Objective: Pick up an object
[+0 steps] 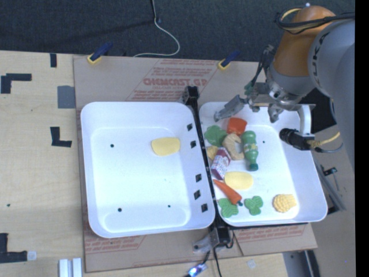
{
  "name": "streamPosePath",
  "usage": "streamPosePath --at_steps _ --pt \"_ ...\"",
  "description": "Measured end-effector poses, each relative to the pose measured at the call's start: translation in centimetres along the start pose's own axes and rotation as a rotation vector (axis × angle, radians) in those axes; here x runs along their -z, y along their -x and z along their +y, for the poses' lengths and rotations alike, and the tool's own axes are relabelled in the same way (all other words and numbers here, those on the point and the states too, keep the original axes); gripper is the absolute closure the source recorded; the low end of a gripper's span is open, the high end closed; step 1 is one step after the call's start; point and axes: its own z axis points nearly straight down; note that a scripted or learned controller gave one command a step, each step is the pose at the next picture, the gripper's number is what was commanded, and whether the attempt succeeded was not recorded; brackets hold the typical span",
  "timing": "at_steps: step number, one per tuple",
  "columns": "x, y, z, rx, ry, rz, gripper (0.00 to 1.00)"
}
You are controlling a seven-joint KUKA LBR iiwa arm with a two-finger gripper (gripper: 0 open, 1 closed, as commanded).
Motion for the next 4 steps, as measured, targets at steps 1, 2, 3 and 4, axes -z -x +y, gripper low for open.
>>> streamPosePath --at_steps 1,2,3,4 --pt "7.2 -8.4 1.2 0.008 0.008 0.003 0.00" --pt "18.4 -13.3 3.2 0.006 0.015 0.002 0.00" --pt "26.9 -19.6 3.0 0.006 0.011 0.003 0.00" --pt "34.0 -26.5 2.9 0.007 0.009 0.003 0.00"
